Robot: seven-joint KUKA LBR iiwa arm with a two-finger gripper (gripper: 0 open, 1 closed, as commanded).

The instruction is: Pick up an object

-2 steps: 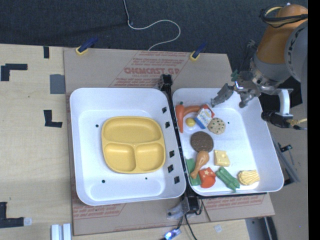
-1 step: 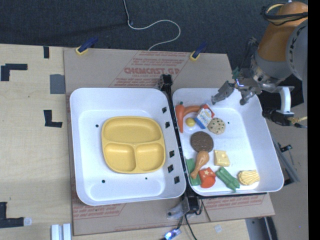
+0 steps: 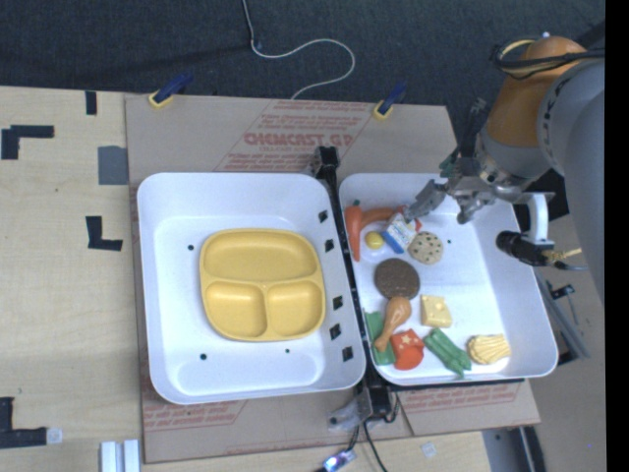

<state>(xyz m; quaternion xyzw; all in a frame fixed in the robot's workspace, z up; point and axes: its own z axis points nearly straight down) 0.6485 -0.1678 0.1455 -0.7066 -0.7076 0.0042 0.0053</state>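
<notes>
My gripper [image 3: 444, 206] hangs over the far part of the right bin [image 3: 511, 293], its two fingers spread open with nothing between them. Just left of and below its left finger [image 3: 425, 202] lie a blue-and-white packet [image 3: 401, 234] and a speckled cookie [image 3: 427, 248]. An orange carrot [image 3: 352, 226] and a small yellow-orange piece [image 3: 374, 239] rest by the bin's left wall. Further forward are a brown patty [image 3: 397, 277], a drumstick [image 3: 393, 315], a cheese wedge [image 3: 435, 311], a red piece [image 3: 407, 348], a green pickle [image 3: 447, 351] and a ridged yellow chip [image 3: 488, 347].
The left bin [image 3: 167, 264] holds a yellow divided plate [image 3: 262, 283]. A black hinge strip [image 3: 339, 264] runs between the bins. The grey arm with its orange band [image 3: 526, 96] fills the upper right. A white cable [image 3: 295, 47] lies behind the bins.
</notes>
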